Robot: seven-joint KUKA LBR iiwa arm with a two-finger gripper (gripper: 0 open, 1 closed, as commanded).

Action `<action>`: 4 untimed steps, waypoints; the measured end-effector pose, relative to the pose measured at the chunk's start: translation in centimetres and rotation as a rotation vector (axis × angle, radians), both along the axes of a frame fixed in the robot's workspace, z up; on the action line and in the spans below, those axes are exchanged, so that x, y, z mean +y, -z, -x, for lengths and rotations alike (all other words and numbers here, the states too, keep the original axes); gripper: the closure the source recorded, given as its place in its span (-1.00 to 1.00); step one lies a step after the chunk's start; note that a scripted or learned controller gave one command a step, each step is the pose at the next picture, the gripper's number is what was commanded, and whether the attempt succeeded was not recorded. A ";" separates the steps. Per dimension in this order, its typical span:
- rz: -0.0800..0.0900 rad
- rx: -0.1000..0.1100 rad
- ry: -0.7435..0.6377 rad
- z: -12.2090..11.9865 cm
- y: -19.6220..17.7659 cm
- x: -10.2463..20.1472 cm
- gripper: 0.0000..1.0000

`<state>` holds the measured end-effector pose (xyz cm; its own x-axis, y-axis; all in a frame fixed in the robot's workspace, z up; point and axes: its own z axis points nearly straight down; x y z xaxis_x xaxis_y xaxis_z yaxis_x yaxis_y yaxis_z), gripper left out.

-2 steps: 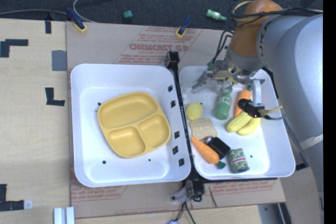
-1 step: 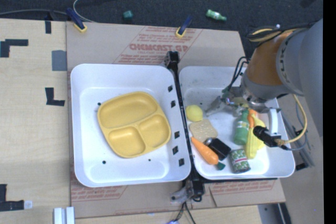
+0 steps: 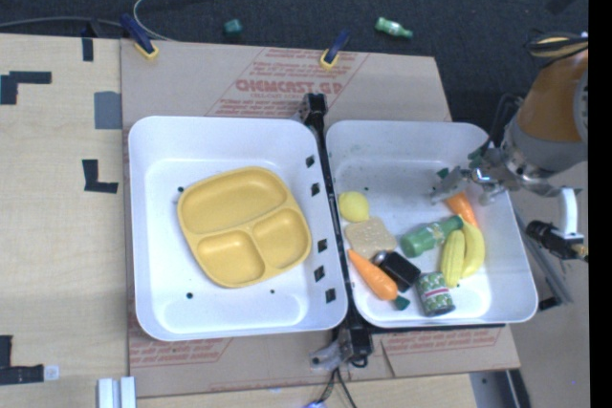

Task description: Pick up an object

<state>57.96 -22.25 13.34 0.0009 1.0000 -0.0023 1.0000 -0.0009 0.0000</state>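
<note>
Two shallow white bins sat side by side on a cardboard sheet. The left bin carried a yellow three-compartment tray near its middle, with bare white floor all round it, widest along the near edge. The right bin was bare across its far half; its objects crowded the near half: a lemon close to the dividing wall, a tan square piece just below it, an orange carrot lying slantwise toward the near rim, a black item beside it, a small green-labelled can near the front edge, a banana, a green bottle lying on its side, and a second small carrot nearest the arm. The gripper hung over the right bin's far-right part, just above that small carrot; whether its fingers were apart or together could not be made out, and nothing showed between them
</note>
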 end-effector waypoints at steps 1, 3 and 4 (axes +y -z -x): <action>-0.001 -0.002 -0.001 3.5 4.7 3.1 -1.00; -0.004 -0.001 -0.005 2.8 -3.3 12.3 1.00; -0.002 -0.001 -0.003 -5.0 -7.8 15.3 1.00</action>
<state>62.92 -6.96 21.13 -0.0021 1.0000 0.0000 1.0000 0.0021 0.0007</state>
